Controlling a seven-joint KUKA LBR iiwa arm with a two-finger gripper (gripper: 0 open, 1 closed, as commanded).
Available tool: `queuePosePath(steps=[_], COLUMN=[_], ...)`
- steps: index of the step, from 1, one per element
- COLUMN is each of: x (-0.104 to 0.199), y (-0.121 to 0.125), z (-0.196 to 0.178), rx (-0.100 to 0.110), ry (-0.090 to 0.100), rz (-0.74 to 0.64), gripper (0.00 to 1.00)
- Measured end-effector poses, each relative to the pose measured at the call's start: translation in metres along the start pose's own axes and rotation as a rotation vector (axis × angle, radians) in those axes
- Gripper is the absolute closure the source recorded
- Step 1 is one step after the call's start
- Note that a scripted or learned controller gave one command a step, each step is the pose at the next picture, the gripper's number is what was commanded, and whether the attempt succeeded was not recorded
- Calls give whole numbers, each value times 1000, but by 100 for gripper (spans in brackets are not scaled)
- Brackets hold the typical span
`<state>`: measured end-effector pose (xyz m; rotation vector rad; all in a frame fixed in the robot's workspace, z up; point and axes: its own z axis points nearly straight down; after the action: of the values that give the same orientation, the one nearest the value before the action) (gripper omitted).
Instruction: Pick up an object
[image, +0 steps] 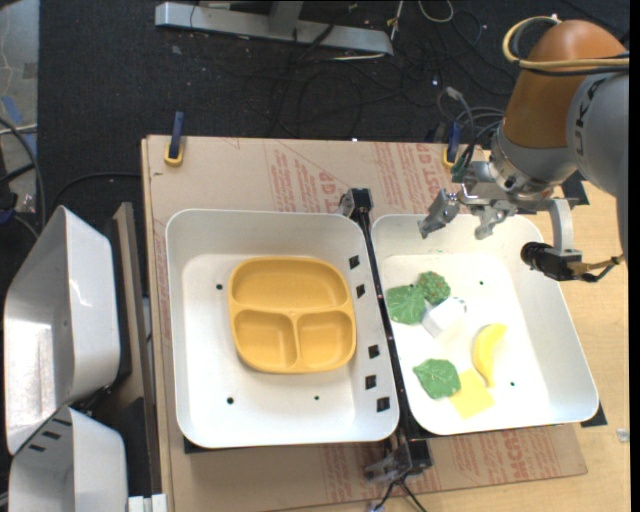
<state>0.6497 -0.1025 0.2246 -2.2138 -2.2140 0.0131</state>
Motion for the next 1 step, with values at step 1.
queuePosePath(steps=[1], x=[0], y=[2], z=[-8], rx=[-13], ry=[-2], rz=[-2], gripper=[0])
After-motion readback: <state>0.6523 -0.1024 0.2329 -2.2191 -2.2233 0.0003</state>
